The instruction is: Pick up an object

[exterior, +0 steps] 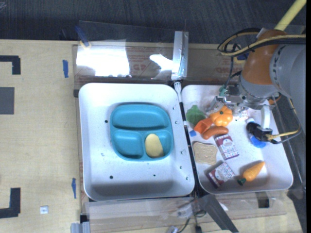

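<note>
My gripper (232, 102) hangs over the back of the right bin (282, 174), just behind an orange toy pepper (224, 116). Beside the pepper lie a green leafy toy (195, 114), a red-orange chili (202, 125) and a red sausage (216, 132). Nearer the front are a bread slice (205, 152), a red-and-white packet (227, 146), a second packet (221, 173) and a carrot (253, 170). A small blue piece (258, 141) rests at the right. I see nothing held in the gripper.
The left bin (92, 178) holds a blue divided tray (131, 125) with a yellow egg-shaped toy (154, 145) in its front right compartment. A clear plastic sheet (126, 57) with a metal strip stands behind the bins. The divider between the bins runs close to the green toy.
</note>
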You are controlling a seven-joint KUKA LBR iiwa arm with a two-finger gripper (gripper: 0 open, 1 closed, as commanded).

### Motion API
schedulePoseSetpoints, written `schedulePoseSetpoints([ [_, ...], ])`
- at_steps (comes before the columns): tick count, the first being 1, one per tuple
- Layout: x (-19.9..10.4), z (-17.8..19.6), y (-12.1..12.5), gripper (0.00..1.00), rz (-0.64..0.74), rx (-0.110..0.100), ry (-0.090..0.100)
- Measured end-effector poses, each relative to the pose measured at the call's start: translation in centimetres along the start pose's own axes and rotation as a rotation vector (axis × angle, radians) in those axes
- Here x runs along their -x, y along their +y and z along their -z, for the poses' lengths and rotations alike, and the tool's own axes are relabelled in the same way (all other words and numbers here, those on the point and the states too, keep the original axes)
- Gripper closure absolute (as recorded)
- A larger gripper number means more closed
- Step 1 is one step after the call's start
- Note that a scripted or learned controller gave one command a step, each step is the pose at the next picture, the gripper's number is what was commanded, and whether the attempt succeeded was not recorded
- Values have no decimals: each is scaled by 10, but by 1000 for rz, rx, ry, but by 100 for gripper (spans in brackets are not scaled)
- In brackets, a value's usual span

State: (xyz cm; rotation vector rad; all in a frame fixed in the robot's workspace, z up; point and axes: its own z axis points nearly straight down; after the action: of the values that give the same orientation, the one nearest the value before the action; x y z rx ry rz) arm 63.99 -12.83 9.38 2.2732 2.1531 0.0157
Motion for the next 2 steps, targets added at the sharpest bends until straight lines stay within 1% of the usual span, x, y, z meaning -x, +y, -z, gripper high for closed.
schedulePoseSetpoints([
  [1, 1, 13, 2, 100, -1, 8, -3],
  [2, -56, 95, 28, 100, -30, -5, 1],
])
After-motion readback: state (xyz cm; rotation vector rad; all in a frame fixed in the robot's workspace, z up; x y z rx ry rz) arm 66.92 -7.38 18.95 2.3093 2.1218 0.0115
